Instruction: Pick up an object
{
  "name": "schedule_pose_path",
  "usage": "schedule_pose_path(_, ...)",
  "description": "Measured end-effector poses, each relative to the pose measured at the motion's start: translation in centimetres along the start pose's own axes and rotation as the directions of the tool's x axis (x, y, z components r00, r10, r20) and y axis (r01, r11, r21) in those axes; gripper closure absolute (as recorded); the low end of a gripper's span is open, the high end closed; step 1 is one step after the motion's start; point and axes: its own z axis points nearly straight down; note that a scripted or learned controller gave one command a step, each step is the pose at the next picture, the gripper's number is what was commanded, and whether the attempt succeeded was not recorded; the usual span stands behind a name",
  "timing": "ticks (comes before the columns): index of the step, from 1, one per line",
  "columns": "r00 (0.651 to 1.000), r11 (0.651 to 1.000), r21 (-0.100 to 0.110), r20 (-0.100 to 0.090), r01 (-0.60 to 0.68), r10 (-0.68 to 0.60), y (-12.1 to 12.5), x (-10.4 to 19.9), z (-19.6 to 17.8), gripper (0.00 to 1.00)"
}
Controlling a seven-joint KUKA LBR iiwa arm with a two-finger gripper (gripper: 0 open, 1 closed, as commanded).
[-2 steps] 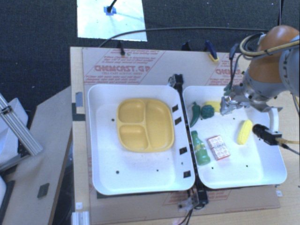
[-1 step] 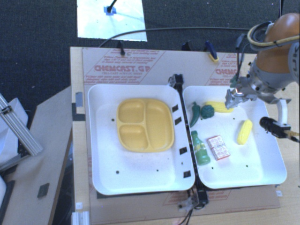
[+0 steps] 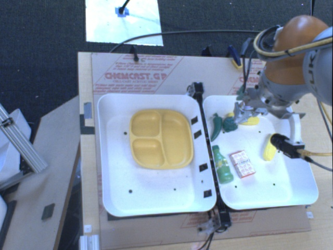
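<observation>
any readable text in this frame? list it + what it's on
"CHEMCAST" in large red letters, on the clear sheet under the bins; the characters that follow are blurred.
Smaller red print repeated across that sheet: too blurred to read.
Red and white box in the right bin: print too small to read.
Green bottle label: unreadable.

Gripper (image 3: 240,110) low in the right bin (image 3: 291,191), seemingly touching a dark green toy (image 3: 229,123)
</observation>
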Motion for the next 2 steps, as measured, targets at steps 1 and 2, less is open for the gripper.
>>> schedule_pose_path(1,1.0,1.0,0.0,0.001,0.0,0.0,-0.6,4.8,-0.6,1.0)
schedule_pose_path(2,1.0,1.0,0.0,0.0,0.001,-0.001,-0.8,10.4,-0.8,1.0)
